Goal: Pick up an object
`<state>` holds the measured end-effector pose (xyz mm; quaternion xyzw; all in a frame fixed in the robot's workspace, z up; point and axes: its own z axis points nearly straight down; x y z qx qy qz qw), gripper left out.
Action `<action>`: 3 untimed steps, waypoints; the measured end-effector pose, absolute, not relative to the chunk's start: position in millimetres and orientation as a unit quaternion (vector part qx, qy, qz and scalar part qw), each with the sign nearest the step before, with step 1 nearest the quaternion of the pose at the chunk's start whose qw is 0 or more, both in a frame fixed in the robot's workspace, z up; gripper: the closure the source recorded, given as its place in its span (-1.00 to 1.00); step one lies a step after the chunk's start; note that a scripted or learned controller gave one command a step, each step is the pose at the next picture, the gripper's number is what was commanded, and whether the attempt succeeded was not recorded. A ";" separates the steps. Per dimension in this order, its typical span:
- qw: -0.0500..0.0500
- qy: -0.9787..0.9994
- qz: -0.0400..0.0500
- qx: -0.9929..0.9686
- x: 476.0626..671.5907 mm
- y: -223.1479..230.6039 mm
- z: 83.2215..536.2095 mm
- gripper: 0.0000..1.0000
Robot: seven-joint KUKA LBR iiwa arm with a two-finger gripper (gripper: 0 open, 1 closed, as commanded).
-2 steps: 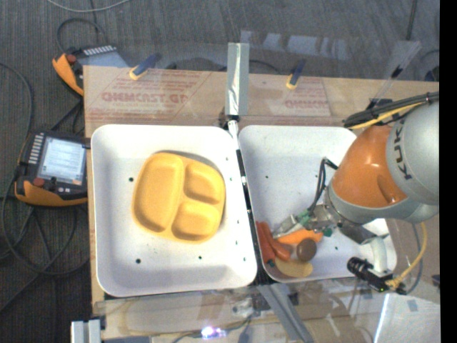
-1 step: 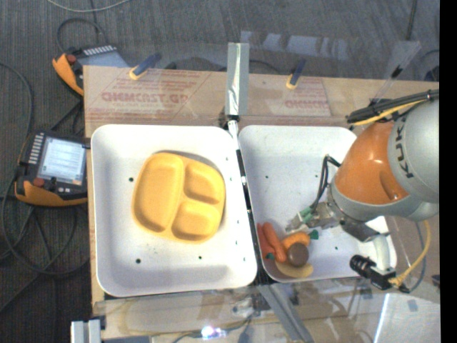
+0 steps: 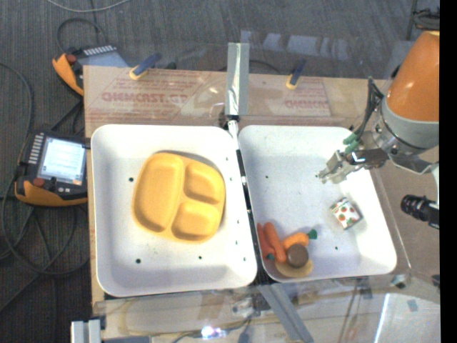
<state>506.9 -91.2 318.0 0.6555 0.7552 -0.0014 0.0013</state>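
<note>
In the right bin (image 3: 285, 148) a small white cube with coloured spots (image 3: 345, 214) lies near the right wall. At the bin's front edge lie an orange carrot-shaped piece (image 3: 268, 240), a smaller orange piece with a green tip (image 3: 299, 239) and a brown round piece (image 3: 297, 257), all close together. My gripper (image 3: 333, 171) hangs over the right part of this bin, just above and left of the spotted cube, its fingers pointing left and down. Nothing shows between the fingers.
The left bin (image 3: 114, 191) holds a yellow divided tray (image 3: 180, 196) with three compartments. A metal strip (image 3: 236, 84) stands behind the seam between the bins. A handheld pendant (image 3: 53, 166) lies on the floor to the left.
</note>
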 end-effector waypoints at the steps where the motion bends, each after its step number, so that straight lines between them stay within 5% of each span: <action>1: 0.001 0.755 -0.002 0.656 506.8 -91.2 318.0 -1.00; 2: -0.002 0.781 -0.001 0.625 483.2 -122.5 178.6 -1.00; 3: 0.004 0.773 0.001 0.635 486.0 -116.0 98.2 -1.00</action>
